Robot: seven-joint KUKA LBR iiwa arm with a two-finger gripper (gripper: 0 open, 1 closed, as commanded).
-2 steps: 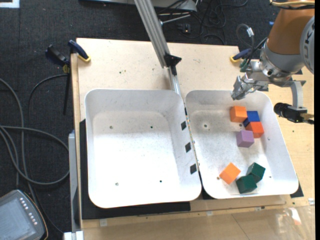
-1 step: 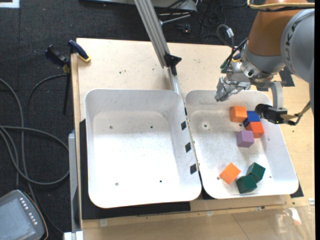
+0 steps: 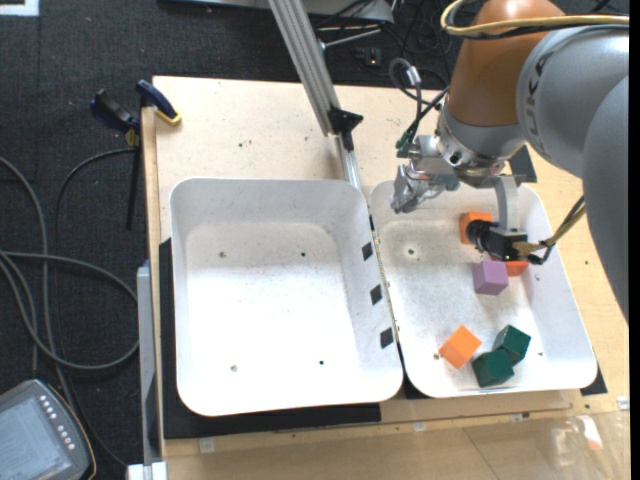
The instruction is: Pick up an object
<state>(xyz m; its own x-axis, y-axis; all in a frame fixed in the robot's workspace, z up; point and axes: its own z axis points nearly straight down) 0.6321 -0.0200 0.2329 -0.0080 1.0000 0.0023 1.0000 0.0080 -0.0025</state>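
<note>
The grey arm with its orange band hid the right white bin's [image 3: 560, 298] far corner, and the two-finger gripper [image 3: 410, 193] hung over that bin's far left edge; whether its jaws were released or clenched could not be told. An orange block [image 3: 474, 226] sat partly behind a black cable clip. Counted there: two orange blocks including the near one [image 3: 460, 347], one purple cube [image 3: 490, 277], two dark green blocks [image 3: 502, 356].

We see a thick grey arm [image 3: 585, 98] with smooth rounded casings, a glossy orange band [image 3: 500, 53] above its wrist ringed by a thin yellowish cable [image 3: 470, 6], dark cables [image 3: 410, 80] looping beside the wrist, and a small silvery metal gripper [image 3: 408, 198] below it.
</note>
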